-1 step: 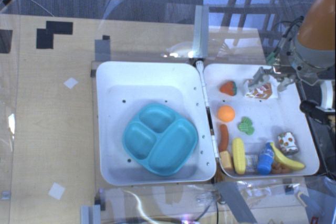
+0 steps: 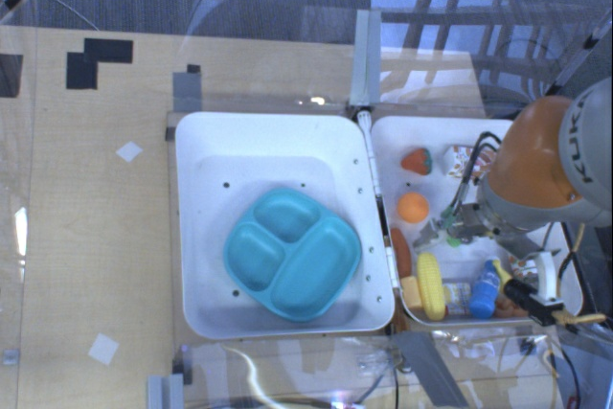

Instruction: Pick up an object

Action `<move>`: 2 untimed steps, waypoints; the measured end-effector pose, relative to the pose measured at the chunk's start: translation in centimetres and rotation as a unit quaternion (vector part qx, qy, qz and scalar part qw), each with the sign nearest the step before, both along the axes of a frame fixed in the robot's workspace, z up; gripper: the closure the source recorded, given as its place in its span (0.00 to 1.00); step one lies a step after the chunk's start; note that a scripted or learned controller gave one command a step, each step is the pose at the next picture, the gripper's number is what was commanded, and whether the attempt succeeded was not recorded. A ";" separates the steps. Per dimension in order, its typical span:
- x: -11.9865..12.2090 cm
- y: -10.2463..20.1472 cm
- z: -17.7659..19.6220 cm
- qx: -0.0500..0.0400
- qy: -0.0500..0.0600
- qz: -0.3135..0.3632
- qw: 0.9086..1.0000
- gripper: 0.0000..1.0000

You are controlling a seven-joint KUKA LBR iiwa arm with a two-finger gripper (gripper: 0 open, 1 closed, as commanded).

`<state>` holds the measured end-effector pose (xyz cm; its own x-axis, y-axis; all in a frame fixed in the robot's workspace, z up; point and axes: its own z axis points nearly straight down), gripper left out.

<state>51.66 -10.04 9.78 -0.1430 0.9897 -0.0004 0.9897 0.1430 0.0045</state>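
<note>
My gripper [image 2: 448,231] low in right bin [image 2: 383,158], just above corn [image 2: 430,284], right of orange ball [image 2: 413,207]. Finger state: cannot tell, view too cluttered. Nothing visibly gripped.

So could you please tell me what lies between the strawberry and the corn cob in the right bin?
An orange ball lies between the strawberry and corn cob.
</note>
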 end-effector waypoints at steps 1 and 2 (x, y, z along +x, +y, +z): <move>2.5 -1.0 -0.5 0.002 -0.008 -0.220 0.975 0.00; 2.5 2.3 10.9 0.001 0.000 -0.277 0.961 0.00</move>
